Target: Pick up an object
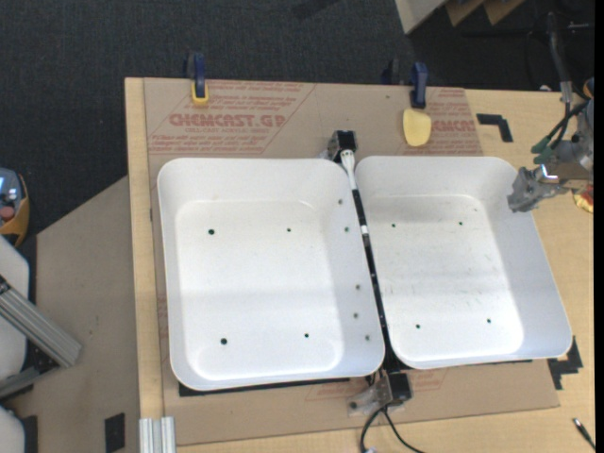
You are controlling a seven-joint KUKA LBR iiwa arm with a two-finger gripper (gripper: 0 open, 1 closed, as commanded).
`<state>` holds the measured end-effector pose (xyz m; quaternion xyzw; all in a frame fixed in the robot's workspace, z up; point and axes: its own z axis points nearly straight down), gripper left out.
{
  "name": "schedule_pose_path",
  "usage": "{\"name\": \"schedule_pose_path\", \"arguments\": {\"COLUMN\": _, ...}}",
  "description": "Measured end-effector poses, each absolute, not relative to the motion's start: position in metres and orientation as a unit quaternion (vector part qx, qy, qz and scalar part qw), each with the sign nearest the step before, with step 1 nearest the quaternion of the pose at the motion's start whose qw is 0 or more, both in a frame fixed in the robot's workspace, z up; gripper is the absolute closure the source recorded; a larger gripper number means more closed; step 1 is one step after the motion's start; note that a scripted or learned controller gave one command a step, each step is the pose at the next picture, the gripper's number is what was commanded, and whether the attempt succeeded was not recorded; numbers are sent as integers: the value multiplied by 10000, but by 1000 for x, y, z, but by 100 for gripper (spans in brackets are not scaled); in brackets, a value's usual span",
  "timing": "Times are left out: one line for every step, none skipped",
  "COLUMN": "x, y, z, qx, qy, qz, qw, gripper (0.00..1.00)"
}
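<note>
At the outer right rim of the right bin [528, 281], the gripper [527, 189] sits over the rim's upper corner, with wrist hardware and cables [566, 140] trailing off toward the view's right; how far open it is cannot be told at this scale, and nothing is seen in its hold.

Both bins lie side by side on a brown protective sheet [283, 111] covering the worktop [566, 243]; the sheet carries red printed lettering (partly legible as "CHEMCAST GP"). The left bin [175, 253] and the right bin touch along their inner rims; a thin black strip [363, 243] runs along that seam, ending at a small black fitting [342, 142] at the far end and another fitting [392, 386] at the near end. Each bin floor shows four small dark dots.

Two blue clamps [196, 68] [418, 74] grip the sheet's far edge. A yellow piece [416, 126] lies on the sheet just beyond the right bin's far rim, directly below the right-hand clamp; whether it is a loose object or part of that clamp cannot be told; it is well apart from the gripper.
</note>
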<state>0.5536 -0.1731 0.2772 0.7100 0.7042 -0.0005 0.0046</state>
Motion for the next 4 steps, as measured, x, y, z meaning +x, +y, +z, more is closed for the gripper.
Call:
{"name": "schedule_pose_path", "arguments": {"x": 558, "y": -76, "z": 228, "qx": 7038, "qy": 7104, "qz": -3, "qw": -39, "gripper": 100}}
{"name": "schedule_pose_path", "arguments": {"x": 589, "y": -51, "z": 330, "qx": 7053, "qy": 7089, "qz": 49, "qw": 54, "gripper": 100}}
{"name": "schedule_pose_path", "arguments": {"x": 646, "y": -6, "z": 262, "qx": 7053, "qy": 7089, "qz": 3, "qw": -2, "gripper": 100}}
{"name": "schedule_pose_path", "arguments": {"x": 625, "y": -27, "z": 322, "qx": 7076, "qy": 7066, "qz": 24, "qw": 33, "gripper": 100}}
